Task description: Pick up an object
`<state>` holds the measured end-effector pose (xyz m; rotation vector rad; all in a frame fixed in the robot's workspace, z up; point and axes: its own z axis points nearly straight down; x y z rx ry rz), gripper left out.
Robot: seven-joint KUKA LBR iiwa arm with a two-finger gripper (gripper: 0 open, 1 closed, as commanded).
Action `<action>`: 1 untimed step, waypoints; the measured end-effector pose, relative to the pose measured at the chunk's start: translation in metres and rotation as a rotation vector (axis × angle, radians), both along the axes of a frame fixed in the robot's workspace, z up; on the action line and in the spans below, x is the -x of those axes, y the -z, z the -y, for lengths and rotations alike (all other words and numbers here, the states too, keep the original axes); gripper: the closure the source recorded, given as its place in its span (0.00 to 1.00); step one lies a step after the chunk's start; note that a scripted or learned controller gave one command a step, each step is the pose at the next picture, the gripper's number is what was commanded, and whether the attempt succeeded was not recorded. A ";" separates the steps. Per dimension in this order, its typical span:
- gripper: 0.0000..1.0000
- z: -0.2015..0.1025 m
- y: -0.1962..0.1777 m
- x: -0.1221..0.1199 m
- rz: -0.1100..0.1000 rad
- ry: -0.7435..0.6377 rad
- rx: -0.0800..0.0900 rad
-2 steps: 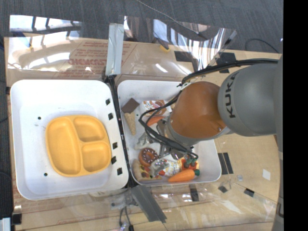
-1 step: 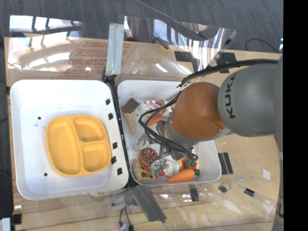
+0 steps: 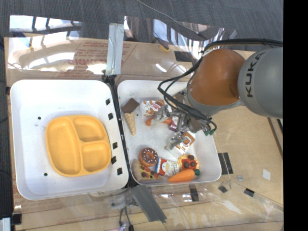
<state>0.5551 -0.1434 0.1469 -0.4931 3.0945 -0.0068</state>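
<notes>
Leftward, yellow tray (image 3: 77,144) in left bin (image 3: 24,100), toy food crowding right bin (image 3: 211,160), end effector (image 3: 179,134) state unclear

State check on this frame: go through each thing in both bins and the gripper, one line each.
yellow divided plate: flat in left bin
doughnut: flat, right bin
carrot: on its side, near edge
ice cream cone: lying down
snack pouch: lying flat
gripper: low over right bin's toys

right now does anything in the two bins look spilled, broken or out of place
Nothing stands out. The yellow tray lies flat in the left bin. The right bin holds a loose jumble of toy food, such as a donut and a carrot, all inside its walls.
</notes>
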 end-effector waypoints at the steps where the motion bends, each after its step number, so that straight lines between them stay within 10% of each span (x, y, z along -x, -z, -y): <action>1: 0.00 -0.025 0.057 -0.034 -0.008 0.116 -0.005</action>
